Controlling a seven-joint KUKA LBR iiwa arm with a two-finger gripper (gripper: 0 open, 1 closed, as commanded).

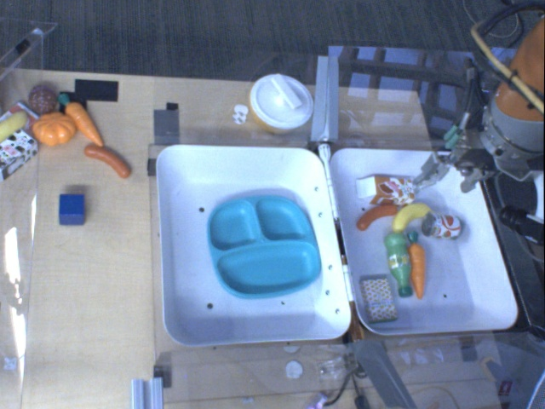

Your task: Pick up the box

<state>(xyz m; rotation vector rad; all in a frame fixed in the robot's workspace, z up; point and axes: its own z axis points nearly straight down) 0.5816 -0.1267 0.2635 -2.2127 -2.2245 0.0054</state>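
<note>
From above, the box (pixel 391 188) lies flat near the top left of the right bin (pixel 498 301), its lower edge touching the sausage (pixel 375 216) and banana (pixel 410 216). The gripper (pixel 428 174) hangs just right of the box; whether the jaws are spread I cannot tell. A good grasp probably means coming down on the box's free upper end, clear of the fruit.

Two white bins (pixel 179 254), one blue tray (pixel 264 245), two carrots (pixel 416 267), two sausages (pixel 375 217).
</note>
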